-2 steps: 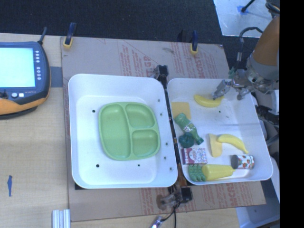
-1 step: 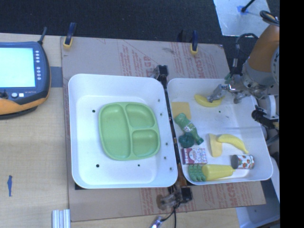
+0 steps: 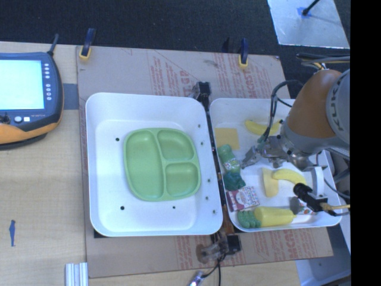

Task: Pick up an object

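Overall, two white bins (image 3: 95,159), one green tray (image 3: 161,162), tool (image 3: 255,155) state unclear

A teach pendant (image 3: 27,97) with a lit screen and orange-grey casing lies at the far left of the surface (image 3: 41,189). A brown cardboard sheet (image 3: 172,70) with red printing covers the middle of the surface and is held at its far edge by two clamps, one (image 3: 87,44) at the left corner, one (image 3: 243,52) towards the right. A pale panel (image 3: 306,14) lies on the dark floor (image 3: 149,11) beyond, upper right. A small metal part (image 3: 76,273), possibly an extrusion, sits at the near edge.
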{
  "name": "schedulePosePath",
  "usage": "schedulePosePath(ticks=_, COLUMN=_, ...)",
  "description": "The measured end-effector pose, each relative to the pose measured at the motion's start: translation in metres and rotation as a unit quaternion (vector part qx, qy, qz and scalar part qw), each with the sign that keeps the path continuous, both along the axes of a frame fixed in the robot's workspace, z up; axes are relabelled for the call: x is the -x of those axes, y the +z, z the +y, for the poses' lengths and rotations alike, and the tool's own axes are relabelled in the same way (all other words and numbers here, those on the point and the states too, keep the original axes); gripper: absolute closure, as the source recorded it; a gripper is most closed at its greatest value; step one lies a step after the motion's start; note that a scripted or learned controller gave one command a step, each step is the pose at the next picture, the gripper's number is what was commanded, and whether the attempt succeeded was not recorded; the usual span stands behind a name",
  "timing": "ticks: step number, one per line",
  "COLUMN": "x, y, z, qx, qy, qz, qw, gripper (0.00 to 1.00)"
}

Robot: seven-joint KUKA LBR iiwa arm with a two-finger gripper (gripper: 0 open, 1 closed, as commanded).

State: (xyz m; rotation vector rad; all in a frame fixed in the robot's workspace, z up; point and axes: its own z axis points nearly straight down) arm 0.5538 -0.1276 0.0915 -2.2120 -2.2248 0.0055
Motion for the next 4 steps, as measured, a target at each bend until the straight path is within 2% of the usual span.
schedulePosePath(ticks=1, x=-0.039, y=0.025, z=-0.085, qx=0.0009, qy=-0.002, qz=-0.002, qw=1.0000, gripper=0.00)
schedulePosePath(ticks=2, x=-0.103, y=0.002, z=-0.031, qx=-0.0002, qy=0.000, qz=-0.001, qw=1.0000, gripper=0.00)
schedulePosePath(ticks=3, x=-0.103, y=0.102, z=-0.060, qx=0.0008, qy=-0.001, qz=-0.003, qw=1.0000, gripper=0.00)
schedulePosePath(ticks=4, x=-0.104, y=0.014, z=-0.060, qx=0.0009, qy=-0.001, qz=-0.003, qw=1.0000, gripper=0.00)
